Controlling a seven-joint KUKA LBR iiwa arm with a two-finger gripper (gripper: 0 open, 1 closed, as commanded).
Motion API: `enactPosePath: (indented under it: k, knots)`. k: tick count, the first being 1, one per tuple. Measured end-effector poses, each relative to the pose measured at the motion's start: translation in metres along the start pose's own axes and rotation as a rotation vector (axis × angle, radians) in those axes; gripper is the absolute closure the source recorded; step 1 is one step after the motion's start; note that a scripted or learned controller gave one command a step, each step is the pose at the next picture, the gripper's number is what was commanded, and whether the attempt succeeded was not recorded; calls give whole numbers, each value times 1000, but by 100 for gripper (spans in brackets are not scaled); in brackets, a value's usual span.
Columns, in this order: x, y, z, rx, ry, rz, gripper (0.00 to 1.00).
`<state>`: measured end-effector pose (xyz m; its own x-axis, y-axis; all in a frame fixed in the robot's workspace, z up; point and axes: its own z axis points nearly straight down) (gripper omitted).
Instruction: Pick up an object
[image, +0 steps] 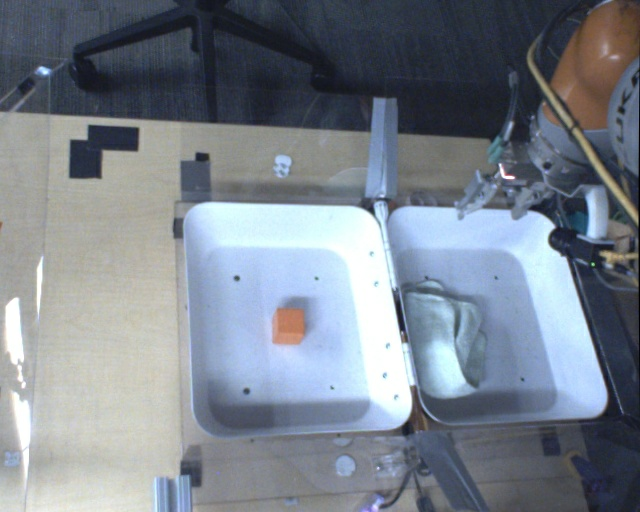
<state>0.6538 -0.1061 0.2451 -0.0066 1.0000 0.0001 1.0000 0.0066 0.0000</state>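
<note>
While the arm (590, 70) is reaching in from the right, the gripper (497, 195) is hanging over the far rim of the right bin (570, 300), near that bin's far-left corner. Its two fingers (474, 200) are standing spread apart with nothing between them, so the pincer is released and gripping nothing. Grey wrist and orange band are sitting above and to the right of the right bin, with cables trailing along that bin's right side.

Inside the right bin, a crumpled pale cloth (445, 335) is lying against the left wall, reaching toward the near edge, well apart from the gripper.

Left of the right bin, touching it along a shared divider, the left bin (215, 260) is holding a small orange cube (289, 326), which is resting flat on the floor about mid-bin, well apart from the gripper and from the right bin's contents.

Both bins are sitting on a light wooden bench (90, 330). Far left of the right bin, black tape marks (100, 148) are showing on the bench top. Beyond the bench, behind the left bin, black chair legs (200, 35) are standing on dark floor.
</note>
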Motion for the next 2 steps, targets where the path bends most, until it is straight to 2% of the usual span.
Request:
enactPosePath:
  k: [1, 2]
  knots:
    - [-27, -4, 49, 0, 0, 155, 0]
    - [-28, 14, 150, -2, 0, 441, 0]
